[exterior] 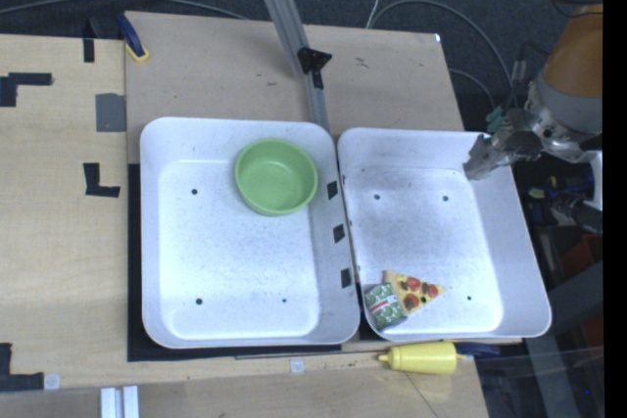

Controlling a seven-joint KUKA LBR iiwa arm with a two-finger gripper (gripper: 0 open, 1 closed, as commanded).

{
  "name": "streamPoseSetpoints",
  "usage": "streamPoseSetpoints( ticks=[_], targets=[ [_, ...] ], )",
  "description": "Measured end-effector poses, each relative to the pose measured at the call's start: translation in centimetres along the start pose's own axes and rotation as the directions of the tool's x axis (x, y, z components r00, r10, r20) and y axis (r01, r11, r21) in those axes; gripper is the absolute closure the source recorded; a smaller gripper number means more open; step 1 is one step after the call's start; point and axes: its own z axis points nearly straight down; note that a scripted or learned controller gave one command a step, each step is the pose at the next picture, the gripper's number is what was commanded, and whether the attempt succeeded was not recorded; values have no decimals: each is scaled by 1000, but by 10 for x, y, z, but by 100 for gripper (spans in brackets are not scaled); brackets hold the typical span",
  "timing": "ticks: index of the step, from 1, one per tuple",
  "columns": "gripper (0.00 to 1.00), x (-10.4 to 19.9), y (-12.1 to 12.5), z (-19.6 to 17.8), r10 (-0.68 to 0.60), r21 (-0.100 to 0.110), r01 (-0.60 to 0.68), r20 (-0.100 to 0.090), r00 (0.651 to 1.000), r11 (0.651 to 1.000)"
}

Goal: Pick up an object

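Note:
A green bowl (276, 176) sits upright in the left bin (171, 240), toward its back right. In the right bin (490, 240) a toy pizza slice (416, 290) lies near the front left corner, with a small green patterned packet (385, 304) touching its left side. A yellow bottle (423, 358) lies on its side on the bench just in front of the right bin. My gripper (480, 162) hangs at the right bin's back right edge, far from all of these, with nothing seen in it.
A grey pole (284, 10) slants down to the gap between the two bins at the back. Cables (411, 10) loop over the bench behind the right bin. A blue and yellow tool (131, 38) lies at the bench's back left.

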Motion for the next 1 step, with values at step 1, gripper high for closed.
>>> streamPoseSetpoints(
  ticks=[1],
  targets=[
    [100, 46, 19, -1, -6, 5, 6, -4, 1000, 1000]
  ],
)
